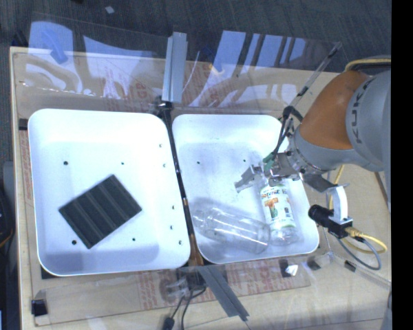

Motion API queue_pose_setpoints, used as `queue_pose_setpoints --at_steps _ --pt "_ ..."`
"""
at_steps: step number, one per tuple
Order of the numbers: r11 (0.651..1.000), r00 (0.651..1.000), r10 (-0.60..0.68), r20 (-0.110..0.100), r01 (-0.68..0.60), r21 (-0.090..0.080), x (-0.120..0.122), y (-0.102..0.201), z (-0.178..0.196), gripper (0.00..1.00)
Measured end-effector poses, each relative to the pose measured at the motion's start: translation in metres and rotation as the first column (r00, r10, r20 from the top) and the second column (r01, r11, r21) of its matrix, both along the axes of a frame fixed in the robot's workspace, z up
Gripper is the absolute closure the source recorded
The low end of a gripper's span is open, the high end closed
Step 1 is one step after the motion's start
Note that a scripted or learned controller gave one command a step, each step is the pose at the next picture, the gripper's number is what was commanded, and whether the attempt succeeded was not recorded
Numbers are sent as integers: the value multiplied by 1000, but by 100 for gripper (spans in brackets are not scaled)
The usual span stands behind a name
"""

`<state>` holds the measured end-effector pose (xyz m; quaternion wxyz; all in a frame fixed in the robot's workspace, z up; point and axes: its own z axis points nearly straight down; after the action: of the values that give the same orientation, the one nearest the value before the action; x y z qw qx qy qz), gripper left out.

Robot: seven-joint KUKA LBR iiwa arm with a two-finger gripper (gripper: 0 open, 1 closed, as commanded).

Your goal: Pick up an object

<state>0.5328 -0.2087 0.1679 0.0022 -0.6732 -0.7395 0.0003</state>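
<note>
We saw the gripper [256, 176] low in the right bin [213, 133], a labelled bottle [278, 212] just beside it and a clear bottle [230, 227] below.

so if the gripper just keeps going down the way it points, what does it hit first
Most likely the labelled bottle lying in the right bin: the gripper hangs just above its cap end. Depth is hard to judge from this slanted view, so it might meet the bin floor beside it instead.

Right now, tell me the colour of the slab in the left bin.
Dark grey, ribbed slab, seen in the camera view.
</note>
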Motion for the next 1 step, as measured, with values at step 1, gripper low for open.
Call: queue_pose_setpoints --at_steps 1 --pt "988 988 152 6 -152 -4 -12 -2 101 0"
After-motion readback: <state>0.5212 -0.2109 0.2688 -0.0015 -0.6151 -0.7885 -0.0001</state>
